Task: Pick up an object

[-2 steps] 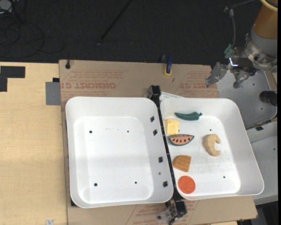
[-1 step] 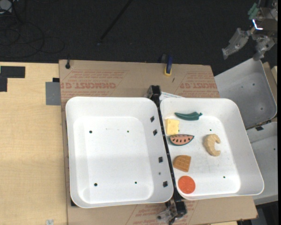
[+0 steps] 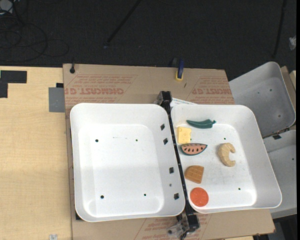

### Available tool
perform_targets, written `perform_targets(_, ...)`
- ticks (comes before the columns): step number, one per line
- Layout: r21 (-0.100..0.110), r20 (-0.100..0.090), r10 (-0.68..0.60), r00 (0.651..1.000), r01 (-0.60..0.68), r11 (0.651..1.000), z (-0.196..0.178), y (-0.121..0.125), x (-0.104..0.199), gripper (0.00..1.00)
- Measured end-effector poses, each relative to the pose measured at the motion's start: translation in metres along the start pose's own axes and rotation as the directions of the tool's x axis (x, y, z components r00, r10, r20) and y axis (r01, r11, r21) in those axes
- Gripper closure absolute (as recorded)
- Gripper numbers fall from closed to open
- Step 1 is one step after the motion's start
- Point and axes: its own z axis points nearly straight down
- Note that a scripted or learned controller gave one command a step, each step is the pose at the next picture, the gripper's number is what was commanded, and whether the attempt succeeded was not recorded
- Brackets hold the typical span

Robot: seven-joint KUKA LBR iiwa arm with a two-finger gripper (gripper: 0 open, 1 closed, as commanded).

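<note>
The right bin (image 3: 250, 194) holds several toy foods. A dark green pepper (image 3: 201, 123) lies near its far side. Below it sit a yellow cheese block (image 3: 184, 135) and a watermelon slice (image 3: 194, 148), both close to the bin's left wall. A tan croissant (image 3: 227, 154) lies toward the middle right. A brown bread piece (image 3: 194, 174) and a red-orange round disc (image 3: 199, 197) rest near the front left corner.
The left bin (image 3: 85, 194) stands beside the right one, joined by a black clamp strip (image 3: 171, 149). Both rest on a cardboard sheet (image 3: 120, 86) over a wooden bench. A grey metal plate (image 3: 262, 94) lies at the right.
</note>
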Motion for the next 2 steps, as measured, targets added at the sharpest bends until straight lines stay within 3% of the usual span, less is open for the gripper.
perform_targets(1,0.009,-0.006,-0.011,1.000,0.011,1.000,-0.006,0.002,0.006,1.00)
perform_targets(2,0.008,-0.010,-0.014,1.000,0.014,1.000,0.004,-0.019,0.082,1.00)
